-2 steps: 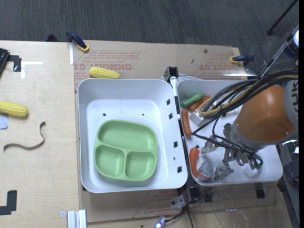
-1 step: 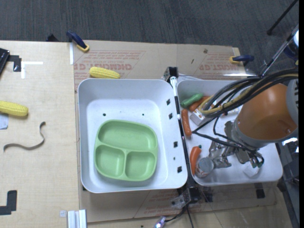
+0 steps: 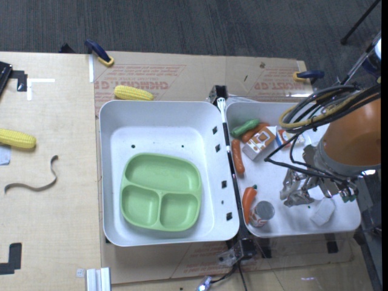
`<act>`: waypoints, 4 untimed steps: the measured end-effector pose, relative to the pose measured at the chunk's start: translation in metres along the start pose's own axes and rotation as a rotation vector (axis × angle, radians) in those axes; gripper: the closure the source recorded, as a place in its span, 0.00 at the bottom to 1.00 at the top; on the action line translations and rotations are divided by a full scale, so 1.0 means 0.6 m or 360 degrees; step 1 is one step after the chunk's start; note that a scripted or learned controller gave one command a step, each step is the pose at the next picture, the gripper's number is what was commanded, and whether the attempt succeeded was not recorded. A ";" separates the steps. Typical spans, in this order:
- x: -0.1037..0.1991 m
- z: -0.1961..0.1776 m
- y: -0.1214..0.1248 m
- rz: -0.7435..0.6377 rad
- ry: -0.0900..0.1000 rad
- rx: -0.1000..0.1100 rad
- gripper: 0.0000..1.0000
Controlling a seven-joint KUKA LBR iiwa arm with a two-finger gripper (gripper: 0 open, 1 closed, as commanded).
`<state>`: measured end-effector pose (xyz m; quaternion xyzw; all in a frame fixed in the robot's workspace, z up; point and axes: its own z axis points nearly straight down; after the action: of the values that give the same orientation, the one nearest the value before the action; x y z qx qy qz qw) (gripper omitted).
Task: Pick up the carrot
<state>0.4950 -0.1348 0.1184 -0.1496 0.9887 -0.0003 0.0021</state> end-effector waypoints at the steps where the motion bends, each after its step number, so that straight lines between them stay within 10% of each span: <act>1: 0.000 0.000 0.000 -0.0002 0.0000 0.0000 0.00; 2: -0.022 0.044 0.066 0.0340 0.0005 -0.0001 0.00; 3: -0.023 0.028 0.060 0.0339 0.0000 0.0011 1.00; 4: -0.040 0.044 0.061 -0.0279 -0.0001 -0.0001 1.00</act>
<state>0.5072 -0.0924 0.0921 -0.2355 0.9719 -0.0001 0.0025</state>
